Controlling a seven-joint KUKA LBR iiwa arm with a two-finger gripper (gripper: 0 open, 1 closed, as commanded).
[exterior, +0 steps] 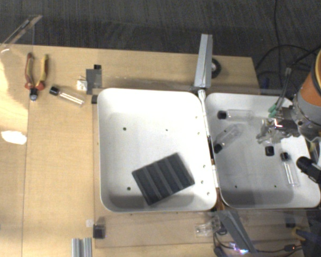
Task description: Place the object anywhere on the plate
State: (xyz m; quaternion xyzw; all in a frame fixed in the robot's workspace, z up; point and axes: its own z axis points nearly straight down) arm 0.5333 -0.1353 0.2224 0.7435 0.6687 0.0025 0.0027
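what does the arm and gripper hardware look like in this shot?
The arm comes in at the right edge: a rounded grey body with a wide orange band above the wrist. The gripper is a small metallic silver assembly with a green part on top. Thin dark cables trail behind it.

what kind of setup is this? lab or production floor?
Most likely a robotics lab bench, not production: two shallow white bins fixed side by side on a wooden bench, loose pliers lying beside them, cables trailing near the arm's gripper.
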